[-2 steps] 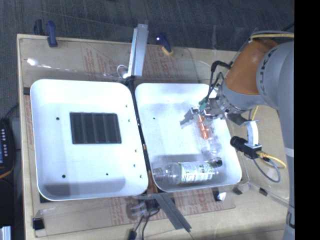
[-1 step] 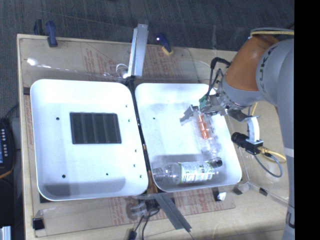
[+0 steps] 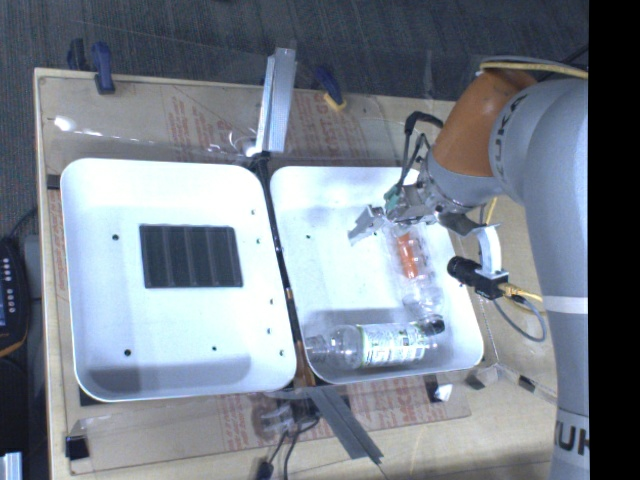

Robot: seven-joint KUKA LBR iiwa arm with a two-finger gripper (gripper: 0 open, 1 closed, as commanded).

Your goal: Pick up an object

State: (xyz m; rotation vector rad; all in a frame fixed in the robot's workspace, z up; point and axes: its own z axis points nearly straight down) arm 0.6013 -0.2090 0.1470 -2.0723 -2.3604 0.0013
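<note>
Bright, even overhead light washes the two white bins almost to glare, the left bin (image 3: 160,268) most of all, with a soft grey shadow along its near inner wall. Beyond that bin the dark floor (image 3: 150,8) is dim. The picture is slightly soft and grainy throughout.

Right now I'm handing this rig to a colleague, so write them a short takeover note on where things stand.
Gripper: low over the upper part of the right bin, near the top end of the clear bottle with the orange label; whether it grips anything cannot be told.
Things: that bottle lies along the bin's right side; a second clear bottle lies along the near wall. The left bin has a dark ribbed panel on its floor.
Done: nothing visibly lifted.
Left: secure and raise one object.
</note>
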